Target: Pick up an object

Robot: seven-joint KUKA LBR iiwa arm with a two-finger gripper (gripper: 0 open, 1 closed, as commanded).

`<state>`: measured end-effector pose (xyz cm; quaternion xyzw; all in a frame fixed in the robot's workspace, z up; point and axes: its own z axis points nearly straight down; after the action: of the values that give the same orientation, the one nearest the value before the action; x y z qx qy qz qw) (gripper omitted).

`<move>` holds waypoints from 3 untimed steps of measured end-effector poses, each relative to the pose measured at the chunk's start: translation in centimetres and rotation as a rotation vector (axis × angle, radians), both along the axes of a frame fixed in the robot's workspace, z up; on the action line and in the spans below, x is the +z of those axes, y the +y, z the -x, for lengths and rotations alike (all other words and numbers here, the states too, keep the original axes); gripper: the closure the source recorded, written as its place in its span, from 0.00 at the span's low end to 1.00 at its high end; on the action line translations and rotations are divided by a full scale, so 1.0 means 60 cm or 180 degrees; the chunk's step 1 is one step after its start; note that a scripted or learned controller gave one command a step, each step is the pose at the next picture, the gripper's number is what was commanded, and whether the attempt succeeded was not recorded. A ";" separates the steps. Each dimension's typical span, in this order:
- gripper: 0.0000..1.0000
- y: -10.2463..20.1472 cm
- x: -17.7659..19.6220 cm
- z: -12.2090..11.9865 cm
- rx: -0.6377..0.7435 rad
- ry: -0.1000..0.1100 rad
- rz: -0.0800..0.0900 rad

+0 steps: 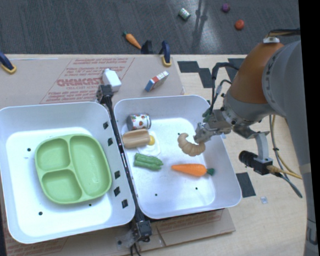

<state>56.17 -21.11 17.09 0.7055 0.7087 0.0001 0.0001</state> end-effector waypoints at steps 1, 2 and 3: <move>1.00 0.000 0.055 0.034 -0.0002 -0.0004 0.0002; 0.00 0.000 0.055 0.034 -0.0001 -0.0002 0.0001; 0.00 0.001 -0.132 0.143 0.0004 0.0013 -0.0009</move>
<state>47.60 -21.05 9.16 0.7050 0.7092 -0.0003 -0.0025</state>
